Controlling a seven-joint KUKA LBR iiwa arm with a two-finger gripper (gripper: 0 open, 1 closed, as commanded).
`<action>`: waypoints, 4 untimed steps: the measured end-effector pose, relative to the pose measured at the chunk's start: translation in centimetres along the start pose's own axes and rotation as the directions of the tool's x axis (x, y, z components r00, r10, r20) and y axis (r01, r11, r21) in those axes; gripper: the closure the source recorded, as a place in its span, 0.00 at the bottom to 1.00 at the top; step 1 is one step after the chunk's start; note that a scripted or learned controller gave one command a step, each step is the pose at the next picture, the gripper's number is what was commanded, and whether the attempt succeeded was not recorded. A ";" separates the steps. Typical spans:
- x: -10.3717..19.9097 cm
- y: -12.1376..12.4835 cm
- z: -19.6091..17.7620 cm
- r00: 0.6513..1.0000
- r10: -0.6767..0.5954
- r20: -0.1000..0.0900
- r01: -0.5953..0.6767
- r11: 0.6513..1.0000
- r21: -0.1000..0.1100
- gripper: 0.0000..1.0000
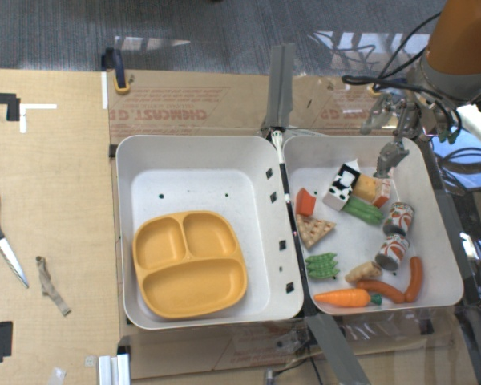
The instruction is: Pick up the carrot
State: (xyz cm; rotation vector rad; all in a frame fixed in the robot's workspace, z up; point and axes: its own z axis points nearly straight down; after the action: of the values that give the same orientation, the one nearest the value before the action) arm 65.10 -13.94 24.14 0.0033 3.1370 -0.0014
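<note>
Carrot [342, 297] hemmed by sausage [387, 290]

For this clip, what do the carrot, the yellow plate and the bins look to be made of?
Carrot: probably moulded plastic toy food, with an even orange body, a slight sheen and a green stub at one end.
Plate: likely hard plastic, uniform yellow, smooth, with three rounded moulded compartments.
Bins: seemingly white plastic, matte and faintly speckled, with rounded corners.

I see an orange carrot [342, 297] with a green tip at six o'clock of the white right bin [441, 239]. At its ten o'clock sits a black-and-white patched cow [342, 187]. The left bin [192, 175] is white, its divided plate [190, 263] yellow-orange.
</note>
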 end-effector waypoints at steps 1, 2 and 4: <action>0.8 3.3 14.8 0.954 0.299 0.000 -0.299 0.954 0.000 0.00; 1.7 0.9 10.0 0.746 0.666 0.001 -0.666 0.746 0.001 0.00; 2.3 -0.2 13.1 0.518 0.855 0.018 -0.855 0.518 -0.023 0.00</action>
State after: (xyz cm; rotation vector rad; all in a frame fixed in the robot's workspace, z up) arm 62.88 -14.15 11.07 1.5297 2.7073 0.0199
